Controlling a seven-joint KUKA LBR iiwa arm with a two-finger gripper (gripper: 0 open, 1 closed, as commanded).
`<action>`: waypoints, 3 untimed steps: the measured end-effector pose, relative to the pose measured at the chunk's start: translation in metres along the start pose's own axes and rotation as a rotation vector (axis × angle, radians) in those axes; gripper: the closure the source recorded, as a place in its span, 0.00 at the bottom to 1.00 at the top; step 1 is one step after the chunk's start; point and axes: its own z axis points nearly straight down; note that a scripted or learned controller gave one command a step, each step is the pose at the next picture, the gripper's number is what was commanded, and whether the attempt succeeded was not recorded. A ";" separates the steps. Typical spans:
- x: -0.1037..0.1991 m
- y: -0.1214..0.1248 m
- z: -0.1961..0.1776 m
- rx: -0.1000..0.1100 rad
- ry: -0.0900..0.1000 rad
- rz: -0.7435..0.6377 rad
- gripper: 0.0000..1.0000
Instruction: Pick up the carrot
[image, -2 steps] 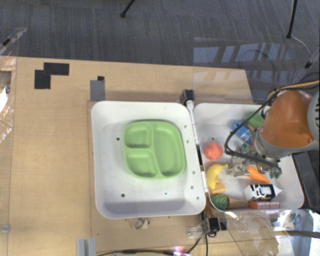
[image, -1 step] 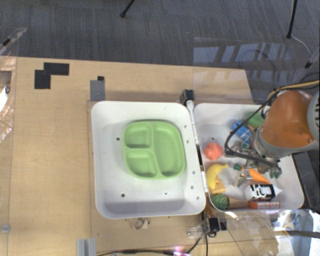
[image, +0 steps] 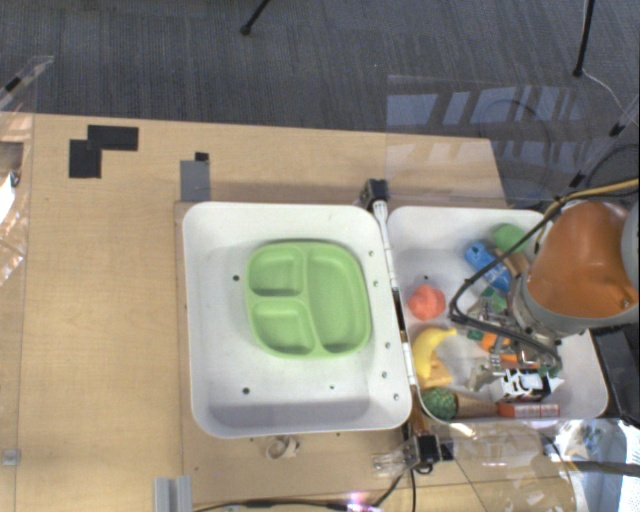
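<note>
In the right bin (image: 590, 395), the carrot (image: 503, 351) shows as an orange sliver almost directly under the gripper (image: 505, 376), just right of the banana (image: 430, 352), its long axis mostly hidden, and the jaws' state cannot be told.

Pale wood-look worktop (image: 100, 330) with a matt finish, two smooth white plastic bins (image: 215, 400), glossy green plastic divided tray (image: 305, 300), shiny orange band (image: 585, 260) on the arm, clear plastic sheet (image: 450, 130) catching reflections
</note>
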 end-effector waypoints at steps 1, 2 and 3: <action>-0.004 0.001 -0.012 0.001 -0.006 -0.006 1.00; -0.003 0.001 -0.012 0.000 -0.005 -0.007 0.00; -0.030 -0.014 0.003 -0.002 0.016 0.162 0.00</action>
